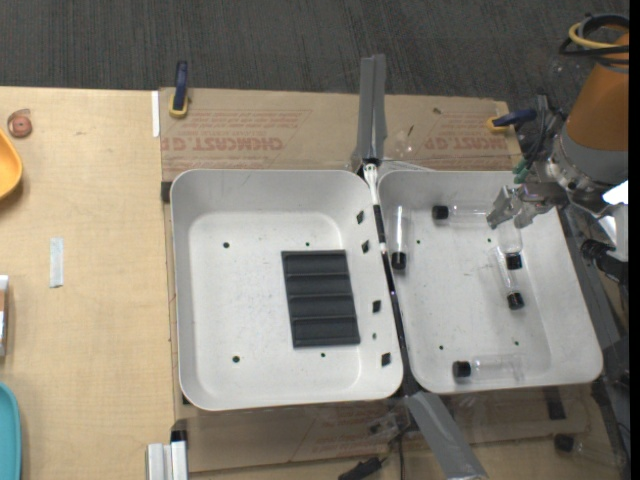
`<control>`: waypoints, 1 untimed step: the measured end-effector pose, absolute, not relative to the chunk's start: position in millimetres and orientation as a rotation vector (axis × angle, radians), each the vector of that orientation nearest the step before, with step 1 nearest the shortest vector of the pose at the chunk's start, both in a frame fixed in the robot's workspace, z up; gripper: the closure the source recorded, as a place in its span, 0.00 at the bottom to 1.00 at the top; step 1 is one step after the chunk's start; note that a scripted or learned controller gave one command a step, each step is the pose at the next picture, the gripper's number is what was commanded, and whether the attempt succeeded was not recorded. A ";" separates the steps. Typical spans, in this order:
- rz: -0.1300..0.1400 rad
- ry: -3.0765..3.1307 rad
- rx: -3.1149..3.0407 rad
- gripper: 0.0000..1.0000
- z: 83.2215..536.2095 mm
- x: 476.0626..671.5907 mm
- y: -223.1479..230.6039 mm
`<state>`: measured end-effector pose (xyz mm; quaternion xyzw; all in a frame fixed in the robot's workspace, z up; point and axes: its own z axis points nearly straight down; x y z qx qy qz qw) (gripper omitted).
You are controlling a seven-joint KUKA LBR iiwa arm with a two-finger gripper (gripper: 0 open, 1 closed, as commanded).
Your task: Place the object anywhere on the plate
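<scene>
Grey arm (590, 158), orange band, yellow cable loop on top

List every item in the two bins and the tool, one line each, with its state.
Black ridged plate: flat in the left bin, nothing on it.
Clear tubes with black caps: several lying in the right bin, none on the plate.
Tool: over the right bin's far right corner, grip unclear.
</scene>
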<state>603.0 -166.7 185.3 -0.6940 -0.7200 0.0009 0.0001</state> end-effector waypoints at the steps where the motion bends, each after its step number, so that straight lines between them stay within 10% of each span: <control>1: 0.007 -1.936 -2.469 1.00 122.3 609.5 -94.5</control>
